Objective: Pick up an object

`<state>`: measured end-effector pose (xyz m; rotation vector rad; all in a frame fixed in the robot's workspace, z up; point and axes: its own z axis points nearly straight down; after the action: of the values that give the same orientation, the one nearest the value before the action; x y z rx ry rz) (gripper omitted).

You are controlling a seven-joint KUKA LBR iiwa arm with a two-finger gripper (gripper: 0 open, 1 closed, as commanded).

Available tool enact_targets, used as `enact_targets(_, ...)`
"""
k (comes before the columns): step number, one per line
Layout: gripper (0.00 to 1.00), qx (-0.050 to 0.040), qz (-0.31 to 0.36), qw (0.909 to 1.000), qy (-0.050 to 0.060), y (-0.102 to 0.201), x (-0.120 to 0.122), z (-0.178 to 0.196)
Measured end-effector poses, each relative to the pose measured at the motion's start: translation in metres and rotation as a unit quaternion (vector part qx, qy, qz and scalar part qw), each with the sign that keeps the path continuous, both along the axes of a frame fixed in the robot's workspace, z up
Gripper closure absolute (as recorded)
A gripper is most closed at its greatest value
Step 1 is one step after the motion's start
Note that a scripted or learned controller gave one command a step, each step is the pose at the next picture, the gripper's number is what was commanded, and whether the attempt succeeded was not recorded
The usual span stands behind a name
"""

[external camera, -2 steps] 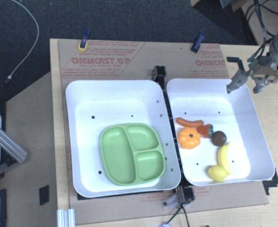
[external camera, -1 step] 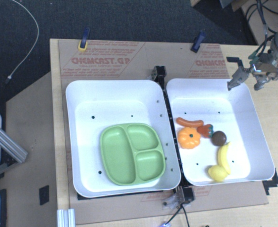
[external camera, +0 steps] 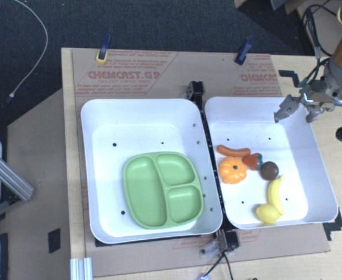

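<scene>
Toy food sits in the right bin; my fingers are spread with nothing between them.

An orange pumpkin [external camera: 233, 171] lies near the right bin's [external camera: 310, 150] left wall, touching a sausage [external camera: 233, 151] just behind it and a small carrot [external camera: 253, 160] at its side. A brown ball [external camera: 269, 170] rests just beside the carrot, with a banana [external camera: 275, 195] and a lemon [external camera: 267, 213] toward the front. My gripper [external camera: 299, 109] hangs over the bin's back right corner, well apart from them. A green divided plate [external camera: 163, 188] lies in the left bin [external camera: 101, 156].
</scene>
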<state>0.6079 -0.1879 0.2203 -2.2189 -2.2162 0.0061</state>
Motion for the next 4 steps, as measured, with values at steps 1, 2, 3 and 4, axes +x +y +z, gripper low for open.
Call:
enact_targets(1,0.0,0.0003,0.0,1.0,0.0,-0.004,-0.01,-0.056)
enact_targets(2,0.0,0.0006,0.0,1.0,0.001,-0.004,-0.01,-0.12)
enact_targets(3,1.0,-0.0008,0.0,1.0,-0.004,-0.005,-0.008,-0.105)
enact_targets(4,1.0,-0.0017,0.001,1.0,-0.006,-0.005,-0.005,-0.062)
